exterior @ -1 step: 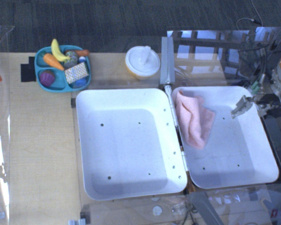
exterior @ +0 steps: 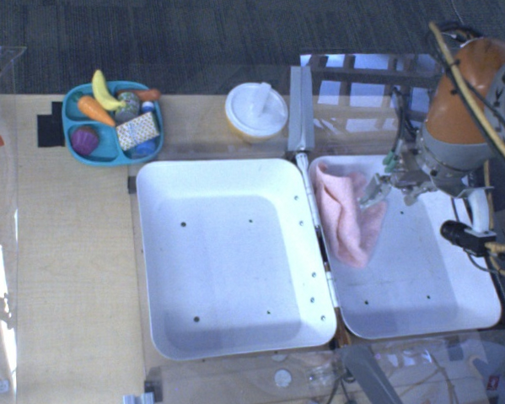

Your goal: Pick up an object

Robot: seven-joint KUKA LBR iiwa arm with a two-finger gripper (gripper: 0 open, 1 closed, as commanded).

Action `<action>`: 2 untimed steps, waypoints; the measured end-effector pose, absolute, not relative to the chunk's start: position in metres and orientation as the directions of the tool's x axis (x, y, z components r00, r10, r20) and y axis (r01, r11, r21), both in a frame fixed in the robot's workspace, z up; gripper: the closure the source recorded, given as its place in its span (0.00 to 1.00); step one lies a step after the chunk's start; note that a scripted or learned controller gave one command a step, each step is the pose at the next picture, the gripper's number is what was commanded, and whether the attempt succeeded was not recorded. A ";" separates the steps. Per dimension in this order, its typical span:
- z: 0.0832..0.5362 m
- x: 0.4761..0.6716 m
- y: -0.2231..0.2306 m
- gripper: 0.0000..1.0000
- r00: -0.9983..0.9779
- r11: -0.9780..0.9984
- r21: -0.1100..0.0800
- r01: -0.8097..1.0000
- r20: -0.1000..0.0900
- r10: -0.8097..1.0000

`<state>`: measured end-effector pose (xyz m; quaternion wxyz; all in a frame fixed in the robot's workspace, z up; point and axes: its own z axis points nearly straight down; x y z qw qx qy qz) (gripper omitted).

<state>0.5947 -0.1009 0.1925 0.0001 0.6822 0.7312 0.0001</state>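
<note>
A blue tray (exterior: 106, 154) sits on the bench (exterior: 62, 274) at the far left, holding a banana (exterior: 103, 91), a carrot (exterior: 94, 109), a purple piece (exterior: 85, 140) and a speckled block (exterior: 138, 129). A white lidded bowl (exterior: 256, 110) stands just behind the left bin (exterior: 230, 257).

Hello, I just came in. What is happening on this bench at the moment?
A grey robot arm with an orange band reaches in from the right over the right bin. Its gripper is down at a pink cloth that lies crumpled along that bin's left side. Whether the cloth is actually gripped cannot be told from this view. The left bin sits beside it. Behind the bins stand a blue tray of toy food and a white lidded container.
</note>
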 end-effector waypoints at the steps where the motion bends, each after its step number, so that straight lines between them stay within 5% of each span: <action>1: 0.096 0.618 -0.115 0.00 -0.189 0.189 0.007 0.982 -0.002 0.982; 2: 0.091 0.654 -0.104 0.00 -0.309 0.309 0.012 0.951 -0.007 0.951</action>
